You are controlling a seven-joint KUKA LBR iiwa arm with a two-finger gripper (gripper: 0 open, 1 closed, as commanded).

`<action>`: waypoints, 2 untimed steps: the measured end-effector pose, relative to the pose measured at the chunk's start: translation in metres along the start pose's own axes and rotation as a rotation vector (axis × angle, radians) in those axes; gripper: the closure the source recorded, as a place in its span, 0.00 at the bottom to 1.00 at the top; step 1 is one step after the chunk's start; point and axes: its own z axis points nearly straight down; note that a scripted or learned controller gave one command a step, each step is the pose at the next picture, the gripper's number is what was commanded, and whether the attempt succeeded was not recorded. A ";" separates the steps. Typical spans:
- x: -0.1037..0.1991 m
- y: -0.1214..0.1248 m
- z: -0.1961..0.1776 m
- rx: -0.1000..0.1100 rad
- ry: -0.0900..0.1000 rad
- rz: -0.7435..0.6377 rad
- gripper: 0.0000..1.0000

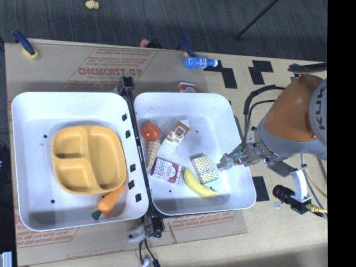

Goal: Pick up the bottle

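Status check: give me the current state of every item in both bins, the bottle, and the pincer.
blue bottle: lying on its side on the bench, outside the bins
yellow divided plate: flat in left bin
carrot: lying against plate's near edge
banana: lying in right bin
tomato: resting in right bin
ice cream cone: lying flat
pincer: at right bin's right wall, holding nothing

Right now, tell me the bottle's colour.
Blue, bottle lying on the bench beyond the bins, camera view.
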 end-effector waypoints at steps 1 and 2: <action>-0.006 -0.001 -0.003 -0.001 -0.002 -0.220 1.00; -0.007 0.000 -0.018 -0.004 -0.005 -0.354 1.00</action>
